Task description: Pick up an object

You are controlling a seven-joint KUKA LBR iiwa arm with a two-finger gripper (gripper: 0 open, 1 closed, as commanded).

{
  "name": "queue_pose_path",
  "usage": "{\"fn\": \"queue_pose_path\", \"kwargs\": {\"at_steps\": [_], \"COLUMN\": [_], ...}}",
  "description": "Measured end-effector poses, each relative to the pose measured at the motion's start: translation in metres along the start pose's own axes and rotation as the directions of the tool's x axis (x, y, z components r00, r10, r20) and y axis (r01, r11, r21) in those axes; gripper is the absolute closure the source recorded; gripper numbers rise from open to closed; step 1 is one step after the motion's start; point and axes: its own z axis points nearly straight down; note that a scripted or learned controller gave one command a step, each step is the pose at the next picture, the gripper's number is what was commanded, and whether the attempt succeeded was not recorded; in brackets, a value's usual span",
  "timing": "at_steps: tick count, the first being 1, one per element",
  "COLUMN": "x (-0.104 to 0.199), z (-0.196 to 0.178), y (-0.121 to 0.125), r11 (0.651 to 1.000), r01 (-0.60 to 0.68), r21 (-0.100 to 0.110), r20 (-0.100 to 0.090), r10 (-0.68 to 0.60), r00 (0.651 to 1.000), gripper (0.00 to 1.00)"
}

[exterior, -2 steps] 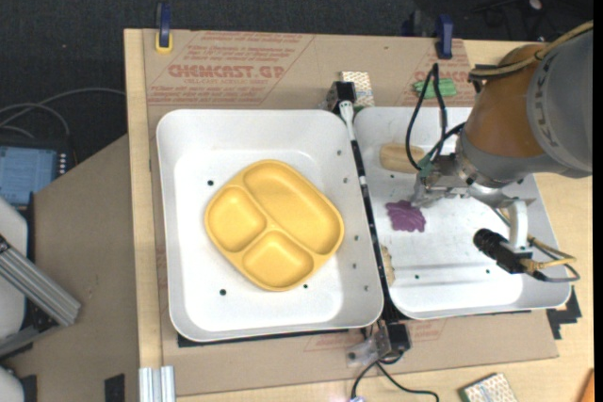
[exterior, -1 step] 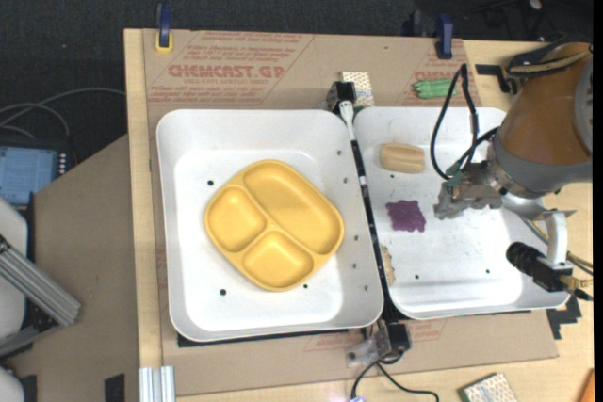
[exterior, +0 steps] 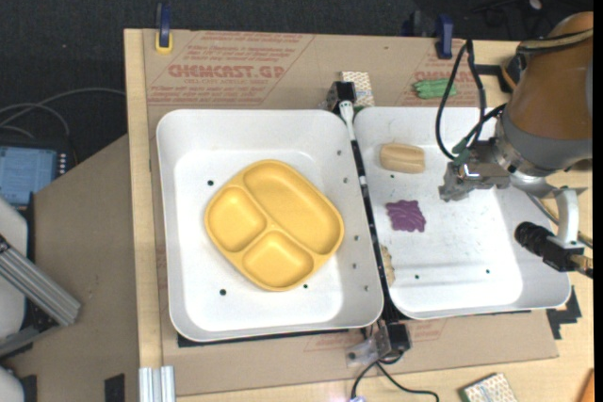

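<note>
Grey pincer blurred beside purple lump.

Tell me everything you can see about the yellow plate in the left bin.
The yellow plate is a rounded, oblong dish that looks like smooth moulded plastic. Raised ridges split it into three compartments: one large along the upper right, and two smaller ones at the left and the bottom. All three hold nothing. It lies flat and right side up, turned at a slant, near the middle of the left bin, resting on the bin's floor and apart from its walls. Nothing else touches it.
</note>
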Motion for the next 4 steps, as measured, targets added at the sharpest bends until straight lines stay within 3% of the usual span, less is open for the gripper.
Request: {"fn": "queue_pose_path", "kwargs": {"at_steps": [1,2,3,4], "x": [0.02,0.035,0.034,-0.005], "z": [-0.013,0.018,0.016,0.122], "y": [-0.004,-0.001,-0.001,0.048], "r11": [1.0,1.0,1.0,1.0], "r01": [0.0,0.0,-0.002,-0.003], "r21": [0.002,0.012,0.009,0.006], "r20": [-0.001,-0.004,-0.003,0.0], "r10": [0.0,0.0,0.002,0.003], "r00": [1.0,1.0,1.0,1.0], "gripper": [1.0,1.0,0.0,0.0]}}
